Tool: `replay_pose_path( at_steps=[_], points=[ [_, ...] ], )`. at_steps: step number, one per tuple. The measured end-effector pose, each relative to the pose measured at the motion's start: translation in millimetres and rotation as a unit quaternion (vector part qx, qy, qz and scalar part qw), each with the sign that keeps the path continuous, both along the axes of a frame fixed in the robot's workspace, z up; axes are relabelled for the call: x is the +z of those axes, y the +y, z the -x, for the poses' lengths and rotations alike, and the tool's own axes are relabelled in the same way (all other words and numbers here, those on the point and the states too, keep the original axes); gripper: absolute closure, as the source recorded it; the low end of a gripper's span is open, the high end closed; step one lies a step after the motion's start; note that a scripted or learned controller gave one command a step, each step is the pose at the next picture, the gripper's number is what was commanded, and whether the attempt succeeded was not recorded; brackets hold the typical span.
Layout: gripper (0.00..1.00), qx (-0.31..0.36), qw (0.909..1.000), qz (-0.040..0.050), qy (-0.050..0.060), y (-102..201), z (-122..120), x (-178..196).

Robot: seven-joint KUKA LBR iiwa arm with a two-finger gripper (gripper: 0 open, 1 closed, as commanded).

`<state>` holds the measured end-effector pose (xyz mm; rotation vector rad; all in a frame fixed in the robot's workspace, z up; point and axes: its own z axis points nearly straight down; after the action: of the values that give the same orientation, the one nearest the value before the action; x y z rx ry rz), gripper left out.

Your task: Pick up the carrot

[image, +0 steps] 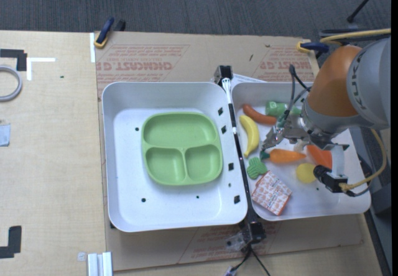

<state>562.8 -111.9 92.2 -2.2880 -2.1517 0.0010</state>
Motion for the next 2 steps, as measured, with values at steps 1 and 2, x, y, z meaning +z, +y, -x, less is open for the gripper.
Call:
replay_pose_path(
  at_steps=[1,2],
  points=[
    [0.0,0.318,0.948,0.0001,-0.001,14.8,31.2,0.3],
    [1.0,0.316,0.9486,0.0008,-0.003,14.5,29.8,10.4]
  ],
)
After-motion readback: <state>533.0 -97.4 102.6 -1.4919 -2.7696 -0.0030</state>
